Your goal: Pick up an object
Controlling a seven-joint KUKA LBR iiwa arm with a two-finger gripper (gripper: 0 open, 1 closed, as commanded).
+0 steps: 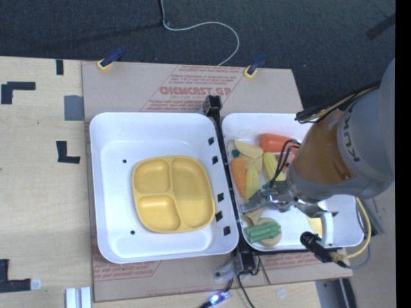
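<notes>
Two white bins [106,172] sit side by side. One yellow divided plate [172,194] lies in the left bin. One arm [347,153] reaches in.

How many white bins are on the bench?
2. The left bin holds a yellow divided plate; the right bin holds toy food beneath the arm.

My one camera sits fixed above the bench, tilted down. It takes in both shallow white plastic bins [103,172]. The grey arm with its orange band [334,153] enters from the right.

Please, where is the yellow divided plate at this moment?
The yellow divided plate lies in the middle of the left white bin, beside the right bin holding toy food.
</notes>
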